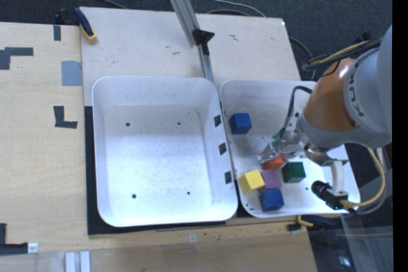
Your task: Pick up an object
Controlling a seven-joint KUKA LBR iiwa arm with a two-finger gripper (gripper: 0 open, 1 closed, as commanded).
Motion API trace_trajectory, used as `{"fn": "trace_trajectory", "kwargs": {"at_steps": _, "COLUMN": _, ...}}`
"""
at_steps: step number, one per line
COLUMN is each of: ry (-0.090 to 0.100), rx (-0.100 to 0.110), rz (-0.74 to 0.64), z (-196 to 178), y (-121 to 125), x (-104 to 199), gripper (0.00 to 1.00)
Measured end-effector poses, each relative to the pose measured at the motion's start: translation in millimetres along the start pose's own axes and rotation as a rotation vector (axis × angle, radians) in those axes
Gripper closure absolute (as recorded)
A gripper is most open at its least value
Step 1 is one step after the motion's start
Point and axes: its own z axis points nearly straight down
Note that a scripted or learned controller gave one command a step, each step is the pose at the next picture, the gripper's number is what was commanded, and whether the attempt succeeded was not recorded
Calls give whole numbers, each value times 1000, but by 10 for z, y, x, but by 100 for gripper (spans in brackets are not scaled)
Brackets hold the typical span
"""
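The end effector (275, 153) is low in the right bin (255, 93), directly over the orange block (274, 163) beside the green cube (294, 171), so the grasp step seems in hand; whether it grips, I cannot tell, and next comes a lift.

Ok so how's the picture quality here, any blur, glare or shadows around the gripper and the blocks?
Camera view: lighting is even and soft, with no harsh glare on the white bins; the whole frame is slightly soft, so the gripper reads as a blur over the orange block; the arm casts only a faint shadow in the right bin.
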Motion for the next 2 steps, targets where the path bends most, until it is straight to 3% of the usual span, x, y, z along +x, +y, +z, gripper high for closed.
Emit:
{"fn": "trace_trajectory", "kwargs": {"at_steps": 1, "ry": -1, "rx": -11, "rz": -6, "z": -955, "y": 412, "x": 535, "gripper": 100}}
{"fn": "trace_trajectory", "kwargs": {"at_steps": 2, "ry": 2, "rx": -2, "rz": -8, "z": -901, "y": 534, "x": 1368, "gripper": 100}}
